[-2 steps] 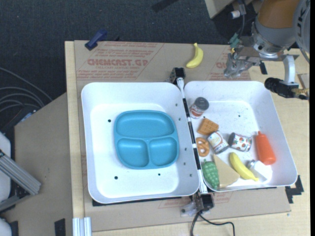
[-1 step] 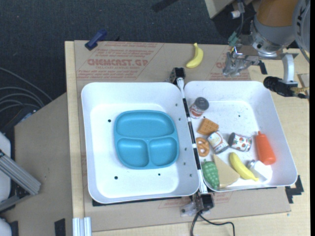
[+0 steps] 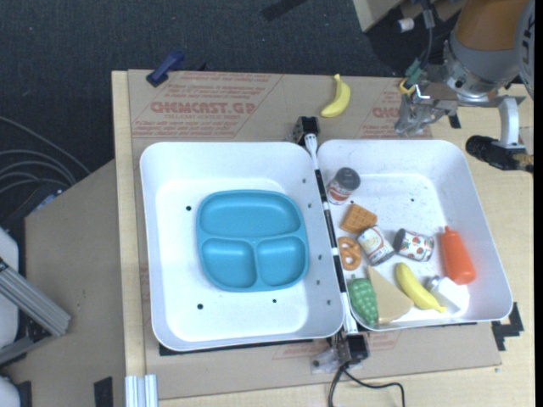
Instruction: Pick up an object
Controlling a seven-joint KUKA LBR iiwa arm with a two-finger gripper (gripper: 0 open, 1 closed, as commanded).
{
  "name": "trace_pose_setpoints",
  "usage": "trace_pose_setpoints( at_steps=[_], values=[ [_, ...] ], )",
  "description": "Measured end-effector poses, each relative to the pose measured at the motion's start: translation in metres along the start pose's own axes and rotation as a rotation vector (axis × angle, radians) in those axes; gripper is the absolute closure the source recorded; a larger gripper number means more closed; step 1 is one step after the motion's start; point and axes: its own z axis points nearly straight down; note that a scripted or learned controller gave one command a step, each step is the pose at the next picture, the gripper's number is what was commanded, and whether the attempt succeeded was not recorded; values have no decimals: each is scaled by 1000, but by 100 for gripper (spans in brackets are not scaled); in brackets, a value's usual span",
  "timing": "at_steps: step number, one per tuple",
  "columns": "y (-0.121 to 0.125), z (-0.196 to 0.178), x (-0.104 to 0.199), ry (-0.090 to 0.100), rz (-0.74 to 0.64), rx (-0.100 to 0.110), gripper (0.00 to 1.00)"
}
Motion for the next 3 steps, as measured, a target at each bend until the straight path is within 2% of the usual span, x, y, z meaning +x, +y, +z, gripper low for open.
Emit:
trace_pose_setpoints(
  at_steps=[3],
  values=[
    [0,-7,25,0,-2,1,100]
  ],
)
